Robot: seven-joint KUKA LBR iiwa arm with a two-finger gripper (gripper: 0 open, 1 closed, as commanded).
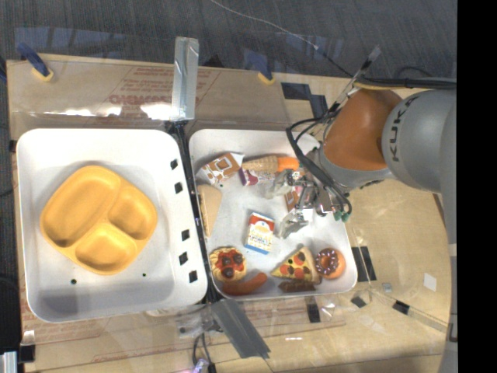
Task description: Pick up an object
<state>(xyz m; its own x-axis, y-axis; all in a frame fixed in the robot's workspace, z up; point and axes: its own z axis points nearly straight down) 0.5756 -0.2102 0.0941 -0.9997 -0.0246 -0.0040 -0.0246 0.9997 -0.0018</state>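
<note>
The gripper hangs low inside the right bin. I cannot tell how it is set. Just left of it lies a small card box. Below it sit a pizza slice and a donut. The yellow tray rests far to its left.

Even, fairly bright overhead light fills the scene. Glare whitens the tape at 11 o'clock and the left bin rim. Soft shadow pools in that bin's lower corner at 8 o'clock and under the arm at 3 o'clock. Focus is slightly soft; small items in the right bin blur.
</note>
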